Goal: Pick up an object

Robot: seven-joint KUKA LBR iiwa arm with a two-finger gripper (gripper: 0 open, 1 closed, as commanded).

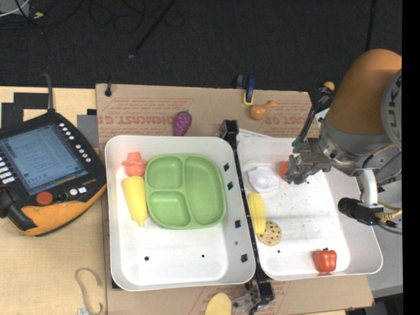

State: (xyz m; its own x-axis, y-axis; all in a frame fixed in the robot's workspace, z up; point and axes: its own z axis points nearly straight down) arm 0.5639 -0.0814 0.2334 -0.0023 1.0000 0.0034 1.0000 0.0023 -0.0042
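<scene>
Tool low in right bin; red object just beside it

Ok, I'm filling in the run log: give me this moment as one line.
gripper low in right bin, beside red item | fingers unclear | tomato, corn, cookie lie loose

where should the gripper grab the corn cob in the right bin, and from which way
Grip the corn cob across its narrow middle, coming straight down from above. It lies flat and lengthwise along the right bin's left wall, so the fingers should close across its short width. The wall sits tight on one side and the cookie touches its lower end, so the middle looks like the freest part.
</scene>
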